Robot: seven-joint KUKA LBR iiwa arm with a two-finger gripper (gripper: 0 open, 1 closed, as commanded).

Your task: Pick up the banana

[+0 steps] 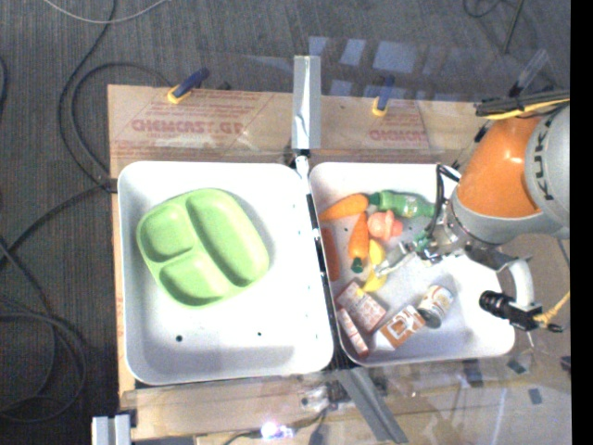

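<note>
Fingers (384,269) of my gripper (378,273) reach low into the right bin (482,341); whether they stand wide or narrow, I cannot tell; banana (373,265) lies just beneath, beside 2 carrots (359,237).

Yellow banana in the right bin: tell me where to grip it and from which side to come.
Grip the yellow banana across its narrow width near the middle, coming straight down from above. It lies flat, running from upper right to lower left, with an orange carrot close on its left and a pink fruit above, so a side approach looks blocked. The hand hovers just right of it.
</note>
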